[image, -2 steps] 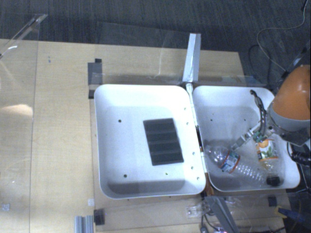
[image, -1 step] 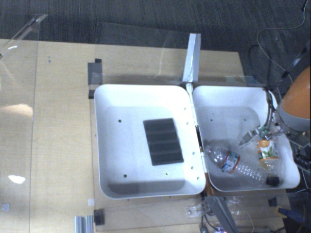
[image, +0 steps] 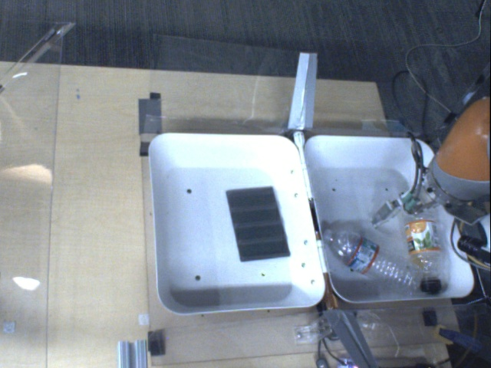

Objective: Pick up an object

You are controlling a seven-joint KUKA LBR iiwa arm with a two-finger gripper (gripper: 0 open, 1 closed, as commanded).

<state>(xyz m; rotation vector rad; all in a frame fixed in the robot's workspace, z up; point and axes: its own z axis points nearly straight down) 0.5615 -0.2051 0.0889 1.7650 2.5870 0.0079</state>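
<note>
In the right bin (image: 345, 159) a crushed clear plastic bottle (image: 357, 253) with a blue and red label lies near the front left. A small clear bottle with an orange and green label (image: 420, 240) lies by the right wall, and a dark cap (image: 430, 285) sits just in front of it. My gripper (image: 387, 211) hangs over the middle of this bin, pointing down and left, just above and between the two bottles. Nothing shows in its grasp. A black ribbed rectangular pad (image: 258, 222) lies flat in the middle of the left bin (image: 176, 205).
The grey arm with its orange band (image: 466, 148) comes in over the right bin's right wall. A metal post (image: 302, 90) stands behind the seam between the bins. Cables trail at the far right, and bare bench extends to the left.
</note>
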